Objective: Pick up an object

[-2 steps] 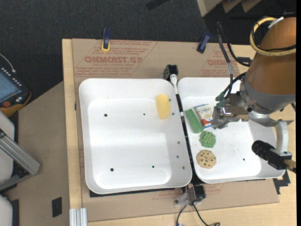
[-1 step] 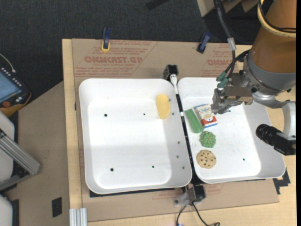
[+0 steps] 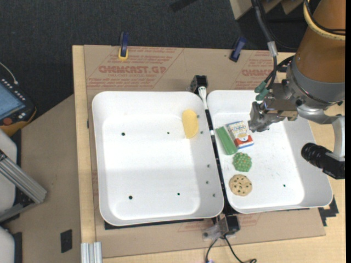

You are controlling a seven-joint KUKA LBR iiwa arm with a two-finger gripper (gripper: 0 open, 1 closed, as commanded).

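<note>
Camera view looked down at a slant on two shallow white bins set side by side on a cardboard-covered bench. The left bin held a pale yellow oblong piece near its upper right corner, its long axis running roughly up and down the picture, close to the wall shared with the other bin. The right bin held four things grouped toward its left side. A green stick lay with its long axis on a slight diagonal, upper end leaning left, lower end pointing down and right. Just beside it, to the right, sat a small carton with a blue-and-white face and a red lower edge, tilted a little. Below these lay a bumpy green round piece, and below that a round brown cookie with dark spots. The gripper hung over the right bin just right of the carton, at its upper edge; whether its jaws were apart or together could not be told, and nothing was seen held
</note>
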